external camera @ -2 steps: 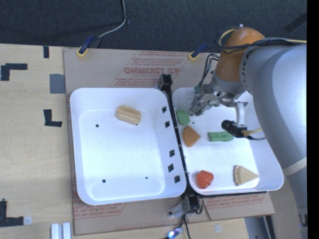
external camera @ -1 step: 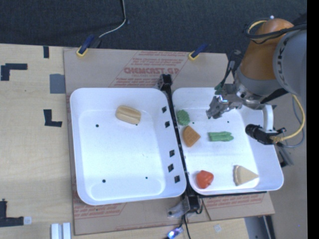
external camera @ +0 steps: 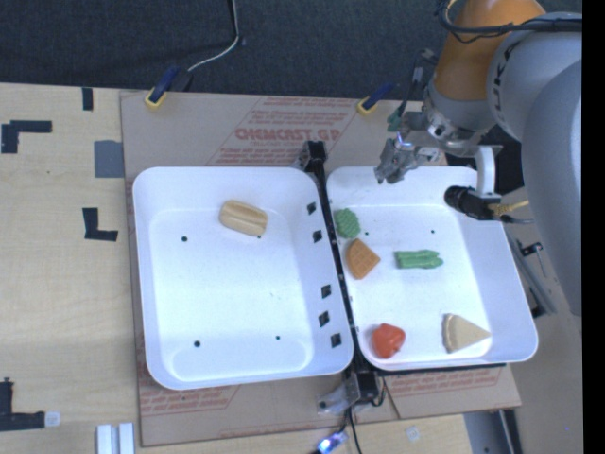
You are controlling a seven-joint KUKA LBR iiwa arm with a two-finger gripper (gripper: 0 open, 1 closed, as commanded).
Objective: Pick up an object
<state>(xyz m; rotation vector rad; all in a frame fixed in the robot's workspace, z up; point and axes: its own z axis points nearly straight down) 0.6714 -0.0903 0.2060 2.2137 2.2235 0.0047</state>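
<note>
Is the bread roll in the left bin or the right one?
Left bin: the bread roll lies alone near its far wall.

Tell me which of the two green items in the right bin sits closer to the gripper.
The rounded green piece by the divider; it lies just below the gripper, whereas the long green piece lies farther down, mid-bin.

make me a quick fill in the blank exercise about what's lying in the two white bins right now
The bread roll lies alone in the ____ bin.
The red item lies in the ____ bin.
The right bin holds ____ items.
The gripper hangs over the right bin's ____ edge.

Missing words: left; right; five; far
</note>
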